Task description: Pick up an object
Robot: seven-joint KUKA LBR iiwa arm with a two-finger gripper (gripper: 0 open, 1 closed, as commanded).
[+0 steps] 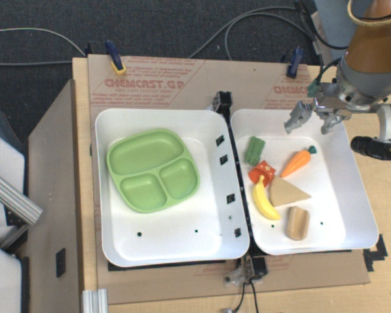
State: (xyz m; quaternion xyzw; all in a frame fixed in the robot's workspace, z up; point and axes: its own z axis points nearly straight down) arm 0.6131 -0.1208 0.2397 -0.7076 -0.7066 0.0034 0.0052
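Hovering over the right bin, nothing gripped

The gripper [315, 117] is seen spread apart above the right bin [352, 194]. One orange carrot [296, 163], green-tipped, is counted there, beside one banana [266, 203], one green block [254, 150].

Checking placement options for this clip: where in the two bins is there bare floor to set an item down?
Left bin: bare along its front and right of the green plate. Right bin: bare along the right wall, past the carrot and wedge. Crowded mid-left, around the banana.
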